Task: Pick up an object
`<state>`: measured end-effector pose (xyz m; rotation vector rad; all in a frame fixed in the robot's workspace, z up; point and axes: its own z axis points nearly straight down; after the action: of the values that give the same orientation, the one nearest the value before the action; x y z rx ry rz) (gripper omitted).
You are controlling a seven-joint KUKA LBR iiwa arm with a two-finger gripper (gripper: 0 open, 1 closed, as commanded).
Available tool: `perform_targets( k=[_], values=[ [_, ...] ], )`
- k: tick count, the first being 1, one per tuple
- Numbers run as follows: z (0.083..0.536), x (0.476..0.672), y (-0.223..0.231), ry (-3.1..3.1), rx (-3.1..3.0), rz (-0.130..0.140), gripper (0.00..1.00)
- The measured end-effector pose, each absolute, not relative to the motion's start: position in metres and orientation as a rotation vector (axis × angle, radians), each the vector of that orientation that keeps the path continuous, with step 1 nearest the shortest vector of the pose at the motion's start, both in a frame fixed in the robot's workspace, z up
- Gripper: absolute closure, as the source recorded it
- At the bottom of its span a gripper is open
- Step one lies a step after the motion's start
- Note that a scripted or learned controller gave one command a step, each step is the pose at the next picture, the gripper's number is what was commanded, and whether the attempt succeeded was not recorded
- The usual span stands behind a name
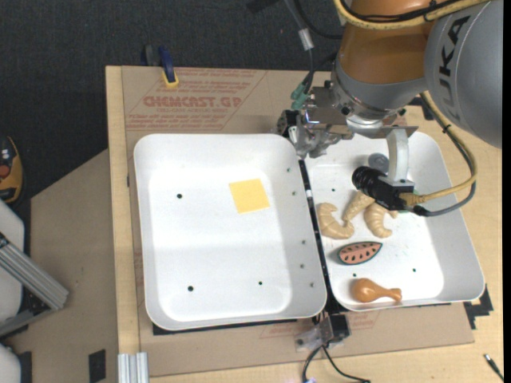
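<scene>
White bins are sitting side by side on a brown surface (204,98) printed with red lettering. The left bin (160,238) is holding a flat yellow square (248,195), which is lying alone toward the far middle, well apart from the walls.

The right bin (447,254) is carrying the other things, all gathered in its left half. Three tan croissants are lying close together: one (334,222) is resting just beside the seam between the bins, a second (358,206) is leaning against it, and a third (381,220) is lying to their right. Nearer the camera, a reddish slice (359,252) with dark seeds is lying flat, and nearer still a drumstick (374,291) is lying by the front wall, its bone end pointing right.

The arm (399,22) is reaching in from the right and hanging over the far end of the right bin, its metal wrist parts sitting above the far end of the seam. A black part (375,180) with a yellow cable is hovering just above the croissants. Whether the jaws are open or closed cannot be told, and nothing is visibly being gripped.

A blue and yellow clamp (168,66) is sitting at the surface's far edge.
</scene>
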<state>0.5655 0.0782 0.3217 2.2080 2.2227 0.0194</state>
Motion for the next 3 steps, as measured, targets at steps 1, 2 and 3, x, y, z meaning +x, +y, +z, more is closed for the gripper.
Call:
perform_targets(
  k=[1, 2, 3],
  values=[
    [0.504, 0.578, 0.136, 2.222, 2.206, 0.031, 1.0],
    [0.539, 0.521, 0.133, 2.222, 2.217, 0.011, 1.0],
    [0.536, 0.477, 0.177, 2.232, 2.215, -0.001, 1.0]
  ],
)
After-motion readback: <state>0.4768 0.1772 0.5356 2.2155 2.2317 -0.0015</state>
